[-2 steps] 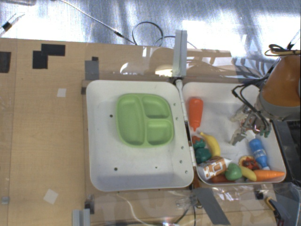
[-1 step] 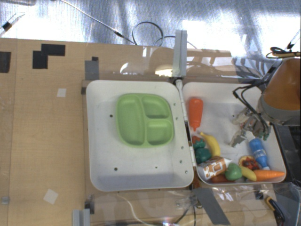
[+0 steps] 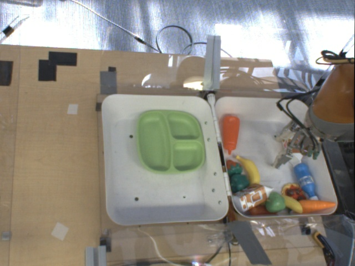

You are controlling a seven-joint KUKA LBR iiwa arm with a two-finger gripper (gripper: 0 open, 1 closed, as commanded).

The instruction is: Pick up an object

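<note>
The grey arm with its orange band (image 3: 336,101) was cut off by the right edge. Its two-finger gripper (image 3: 288,148) was too small and tangled in cables to tell how it stood. A dark green object (image 3: 238,180) lay partly hidden behind the yellow banana (image 3: 250,170), its shape unclear.

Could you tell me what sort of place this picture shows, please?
Most likely a robotics lab's grasping test bench: two white bins side by side, toy food such as a banana and carrot, and an arm's gripper above them, with cables around.
</note>
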